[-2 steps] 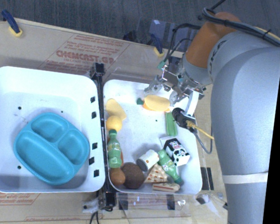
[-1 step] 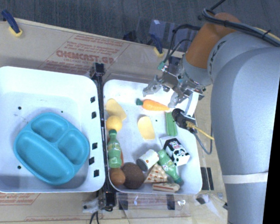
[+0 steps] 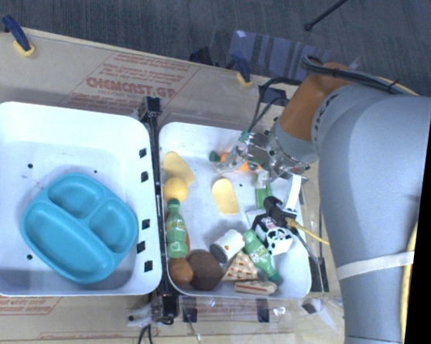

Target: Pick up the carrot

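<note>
arm: the grey kuka arm with the orange band (image 3: pixel 306 100) reaches in from the right and bends down over the far part of the right bin.
gripper: the two-finger gripper (image 3: pixel 254 158) sits low by the far wall of the right shallow white bin (image 3: pixel 204 136); how wide it stands, cannot tell from here.
carrot: the small orange carrot with a green tip (image 3: pixel 223 158) lies just beside the gripper, near the far wall; whether it is gripped cannot be told.
bins: two, side by side, the left shallow white bin (image 3: pixel 20 116) bearing one blue three-part plastic tray (image 3: pixel 79 224).
count, right bin: two pale yellow pieces (image 3: pixel 226 196), one yellow lemon-like ball (image 3: pixel 175 190), two green bottles (image 3: pixel 177 234), one brown round fruit (image 3: pixel 203 269), one black-and-white cow-patterned carton (image 3: pixel 273 237).
room: toys crowd the near half; bare white floor shows around the carrot on its left side.
</note>
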`<state>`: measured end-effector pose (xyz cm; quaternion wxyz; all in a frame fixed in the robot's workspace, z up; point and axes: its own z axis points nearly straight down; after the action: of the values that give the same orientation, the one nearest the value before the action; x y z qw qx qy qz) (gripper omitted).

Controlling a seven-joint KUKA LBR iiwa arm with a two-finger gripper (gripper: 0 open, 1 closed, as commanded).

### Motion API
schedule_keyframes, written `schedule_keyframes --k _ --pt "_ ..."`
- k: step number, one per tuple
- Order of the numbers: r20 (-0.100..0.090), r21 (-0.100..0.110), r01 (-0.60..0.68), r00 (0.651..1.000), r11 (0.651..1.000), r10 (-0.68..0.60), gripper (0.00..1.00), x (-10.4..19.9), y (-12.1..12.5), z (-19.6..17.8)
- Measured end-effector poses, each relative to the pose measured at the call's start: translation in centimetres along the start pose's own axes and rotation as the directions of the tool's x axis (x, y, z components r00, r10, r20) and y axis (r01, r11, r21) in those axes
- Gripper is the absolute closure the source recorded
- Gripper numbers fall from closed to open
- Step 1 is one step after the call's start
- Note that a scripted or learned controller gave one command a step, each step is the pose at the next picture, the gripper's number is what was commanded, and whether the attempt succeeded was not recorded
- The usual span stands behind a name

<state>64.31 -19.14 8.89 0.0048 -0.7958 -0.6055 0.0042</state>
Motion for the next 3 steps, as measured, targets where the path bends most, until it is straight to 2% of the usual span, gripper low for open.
schedule_keyframes --k 1,2,3 --pt "-0.001 0.002 -0.199 0.98 0.98 0.199 0.0 3.6 -7.5 -0.1" --pt "0.0 0.0 -0.284 0.959 0.959 0.284 0.0 3.1 -12.9 0.0" --pt "-0.011 0.008 -0.454 0.891 0.891 0.454 0.0 1.2 -4.7 -0.2"
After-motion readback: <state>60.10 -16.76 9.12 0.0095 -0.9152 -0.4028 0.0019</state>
